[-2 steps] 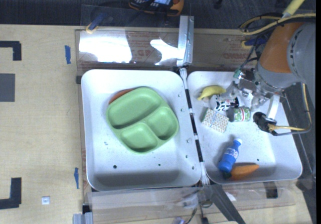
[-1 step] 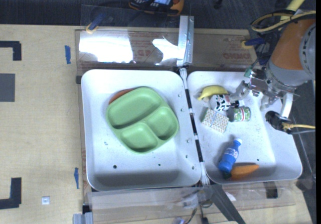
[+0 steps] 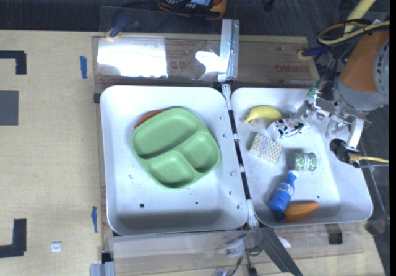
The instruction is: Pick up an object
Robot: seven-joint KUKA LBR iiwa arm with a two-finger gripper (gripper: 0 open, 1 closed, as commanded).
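Nearest the camera, at the front of the right bin [image 3: 362, 203], an orange carrot-like piece [image 3: 302, 208] lies touching the base of a blue bottle [image 3: 283, 192], which points up toward a small green-patterned round thing [image 3: 304, 161]. Behind these lie a patterned flat packet [image 3: 265, 148], a yellow banana [image 3: 262, 113] and, just beside the banana, a black-and-white object [image 3: 286, 127]. The left bin [image 3: 117, 163] holds a green divided tray [image 3: 176, 146] with something reddish peeking out beneath its far edge. The gripper [image 3: 309, 112] hangs over the right bin's far right corner, close to the black-and-white object, perhaps touching it, though the slant of the view leaves that unsure; whether its jaws are apart or together I cannot tell, and nothing is visibly held. I judge the step to be the approach, with no grasp yet made. The next move calls for centring over one chosen item, likely the black-and-white one, then descending squarely without nudging the banana.
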